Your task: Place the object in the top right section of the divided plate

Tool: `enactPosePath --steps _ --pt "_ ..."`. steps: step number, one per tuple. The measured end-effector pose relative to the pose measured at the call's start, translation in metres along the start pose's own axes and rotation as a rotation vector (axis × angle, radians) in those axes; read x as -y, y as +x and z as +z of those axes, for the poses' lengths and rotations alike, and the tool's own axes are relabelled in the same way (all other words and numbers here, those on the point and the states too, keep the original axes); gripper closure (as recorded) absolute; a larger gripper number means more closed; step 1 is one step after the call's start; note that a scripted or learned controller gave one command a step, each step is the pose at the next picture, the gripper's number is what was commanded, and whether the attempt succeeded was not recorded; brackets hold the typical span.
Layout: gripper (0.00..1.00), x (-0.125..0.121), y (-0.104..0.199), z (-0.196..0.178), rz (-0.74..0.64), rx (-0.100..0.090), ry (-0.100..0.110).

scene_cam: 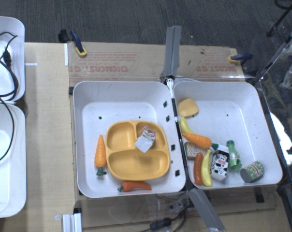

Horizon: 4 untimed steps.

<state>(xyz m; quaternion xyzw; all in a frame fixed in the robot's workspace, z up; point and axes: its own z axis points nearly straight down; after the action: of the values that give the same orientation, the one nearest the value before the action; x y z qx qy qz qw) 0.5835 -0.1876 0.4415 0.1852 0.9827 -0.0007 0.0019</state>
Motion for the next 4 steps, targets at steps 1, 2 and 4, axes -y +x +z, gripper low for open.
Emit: enactPosePath --steps 1,2,4 --pt "0.0 0.018 -0.007 0.007 0.175 -0.001 0.0" --pt "0.0 0.037 -0.001 0.0 0.114 0.001 0.0" --pt "0.0 0.07 0.085 0.065 0.09 -0.002 0.0"
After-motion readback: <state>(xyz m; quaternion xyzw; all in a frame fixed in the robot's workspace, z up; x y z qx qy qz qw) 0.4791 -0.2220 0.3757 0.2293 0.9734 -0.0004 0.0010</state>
